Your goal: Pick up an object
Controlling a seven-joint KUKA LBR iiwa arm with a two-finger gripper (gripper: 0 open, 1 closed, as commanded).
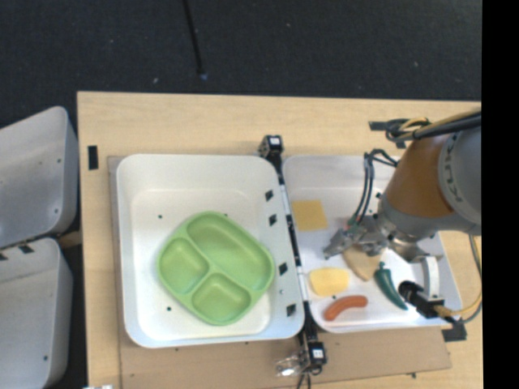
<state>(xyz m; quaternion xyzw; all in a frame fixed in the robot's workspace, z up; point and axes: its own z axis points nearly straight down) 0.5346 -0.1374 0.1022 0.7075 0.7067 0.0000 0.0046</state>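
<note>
Two shallow white plastic bins sit side by side on the pale wooden desk (97,128). The left bin (138,201) holds a light green plastic plate (215,267) with three compartments, lying flat near its middle. The right bin (324,173) holds several small play-food pieces. A flat yellow square piece like a cheese slice (309,214) lies toward the far left of this bin. A pale yellow rounded chunk (328,281) sits nearer, close to the bin's left wall, and a small red sausage-shaped piece (346,305) lies just beyond it at the near edge. A beige wedge-shaped piece (362,263) rests right under the arm's tool, and a slim dark green pepper-like piece (390,286) lies to its right, slanting toward the near right corner.

The grey arm with its orange band (418,181) reaches in from the right, and the jaws (354,239) hang low over the middle of the right bin, just above the beige wedge. Whether they are spread or closed cannot be told, nor whether they touch the wedge.
</note>
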